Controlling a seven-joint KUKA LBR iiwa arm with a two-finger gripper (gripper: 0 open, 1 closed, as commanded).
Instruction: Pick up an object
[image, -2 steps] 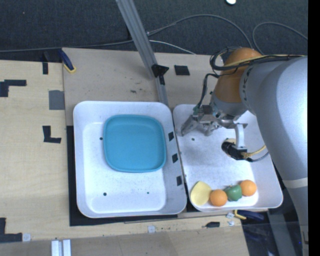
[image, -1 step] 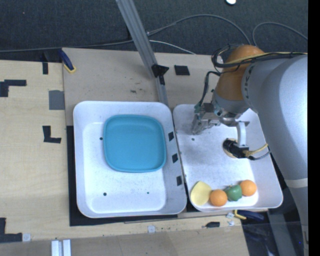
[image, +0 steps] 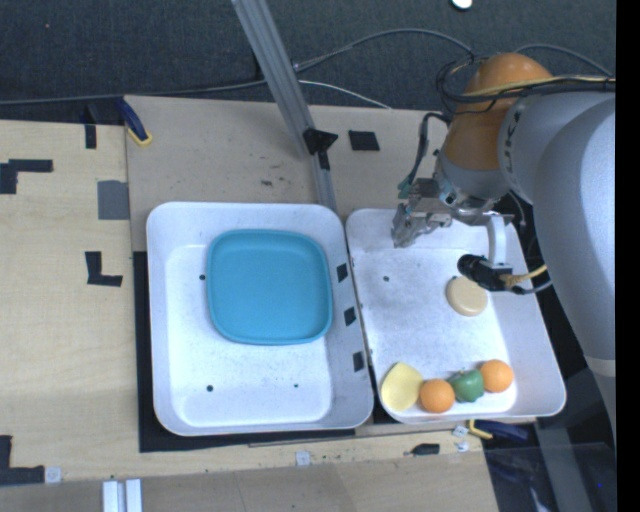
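My gripper (image: 408, 232) hangs over the far left corner of the right bin (image: 420, 310), its fingers pointing down with nothing seen between them. A round cream-coloured piece (image: 466, 296) lies right of the bin's middle, well apart from the gripper. Along the near edge sit a yellow piece (image: 400, 385), an orange ball (image: 436, 396), a green piece (image: 467, 385) and a second orange ball (image: 496, 376).
A blue square plate (image: 269, 286) lies in the left bin (image: 180, 390). A grey slanted pole (image: 290, 100) rises behind the bins. The arm's grey body (image: 570, 200) looms over the right bin's far right side.
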